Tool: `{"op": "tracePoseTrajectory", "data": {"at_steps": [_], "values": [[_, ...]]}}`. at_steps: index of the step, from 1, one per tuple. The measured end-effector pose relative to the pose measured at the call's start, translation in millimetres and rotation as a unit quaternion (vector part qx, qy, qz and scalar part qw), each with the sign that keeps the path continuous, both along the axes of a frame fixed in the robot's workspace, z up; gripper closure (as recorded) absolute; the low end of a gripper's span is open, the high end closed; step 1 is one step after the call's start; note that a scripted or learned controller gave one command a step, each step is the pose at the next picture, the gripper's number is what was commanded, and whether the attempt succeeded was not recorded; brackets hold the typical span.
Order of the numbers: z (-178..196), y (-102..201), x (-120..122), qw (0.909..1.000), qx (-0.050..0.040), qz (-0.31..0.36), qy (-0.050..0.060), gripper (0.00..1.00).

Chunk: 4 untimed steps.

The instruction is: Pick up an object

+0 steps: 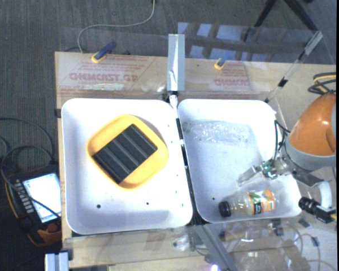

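Note:
A small clear bottle (250, 203) with a black cap and an orange label lies on its side near the front edge of the right bin (214, 174). My gripper (255, 174) hangs low over the right half of that bin, just above and behind the bottle, and nothing can be seen in it. A crumpled clear plastic piece (217, 132) lies at the back of the same bin. In the left bin (79, 202) sits a yellow rounded-square object with a black ribbed top (127, 151).
The arm's orange band (316, 131) and grey wrist lean over the right bin's right wall. A metal post (175, 61) stands behind the gap between the bins. Cables and a small device (37, 193) lie on the floor at left.

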<state>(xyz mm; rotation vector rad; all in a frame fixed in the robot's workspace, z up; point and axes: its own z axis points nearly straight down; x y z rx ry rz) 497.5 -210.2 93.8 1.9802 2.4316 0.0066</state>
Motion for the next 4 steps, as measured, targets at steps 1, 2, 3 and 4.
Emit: {"op": "tracePoseTrajectory", "data": {"at_steps": [1,2,3,4], "values": [[-1.1,-2.4,-3.4,0.9995,0.0027,-0.031,-0.007,0.0],[1.0,0.5,-11.8,0.9954,0.0018,-0.096,0.002,0.0],[10.3,2.8,-10.2,0.9955,0.0038,-0.094,0.001,1.0],[10.3,2.8,-10.3,0.9955,0.0037,-0.094,0.001,0.0]]}}
